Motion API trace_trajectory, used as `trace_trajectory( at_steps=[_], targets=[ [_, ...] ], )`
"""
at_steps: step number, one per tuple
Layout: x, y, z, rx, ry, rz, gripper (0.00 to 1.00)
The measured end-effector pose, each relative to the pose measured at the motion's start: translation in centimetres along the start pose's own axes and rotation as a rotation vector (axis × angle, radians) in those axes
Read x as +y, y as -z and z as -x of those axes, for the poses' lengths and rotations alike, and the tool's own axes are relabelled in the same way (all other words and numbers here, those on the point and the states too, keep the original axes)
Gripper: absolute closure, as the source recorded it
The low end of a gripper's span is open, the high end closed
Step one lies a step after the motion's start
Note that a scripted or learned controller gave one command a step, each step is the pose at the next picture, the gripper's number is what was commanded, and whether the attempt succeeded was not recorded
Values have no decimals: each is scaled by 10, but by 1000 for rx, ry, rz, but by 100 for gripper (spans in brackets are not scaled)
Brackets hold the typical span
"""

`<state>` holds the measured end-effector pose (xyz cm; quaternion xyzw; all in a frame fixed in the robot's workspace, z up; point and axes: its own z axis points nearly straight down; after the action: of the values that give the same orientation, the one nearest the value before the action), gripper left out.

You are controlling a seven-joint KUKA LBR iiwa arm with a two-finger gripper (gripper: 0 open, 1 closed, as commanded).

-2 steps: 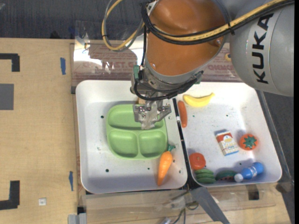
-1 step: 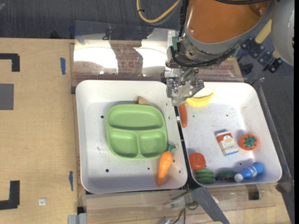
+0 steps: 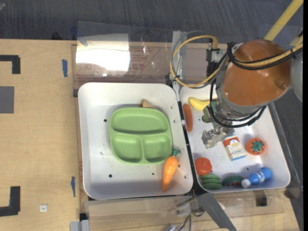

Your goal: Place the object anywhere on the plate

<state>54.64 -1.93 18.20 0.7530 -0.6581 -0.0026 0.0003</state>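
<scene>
A green divided plate lies in the left bin. An orange carrot rests on the bin floor just off the plate's near right corner. My gripper hangs low over the right bin, beneath the orange wrist band. It is left of a small red and white carton and above a red tomato. I see nothing in its grasp.
The right bin also holds a yellow banana, a red chili-like piece by the left wall, a red-orange fruit, green items and a blue bottle. A brown scrap lies behind the plate.
</scene>
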Motion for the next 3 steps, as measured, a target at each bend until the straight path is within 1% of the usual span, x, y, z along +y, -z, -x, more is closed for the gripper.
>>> trace_trajectory(
  at_steps=[1,2,3],
  targets=[
    [-62,91,28,1,-33,-17,100],
    [-125,95,26,-2,-53,-10,100],
    [0,29,43,-1,-18,-1,100]
  ],
)
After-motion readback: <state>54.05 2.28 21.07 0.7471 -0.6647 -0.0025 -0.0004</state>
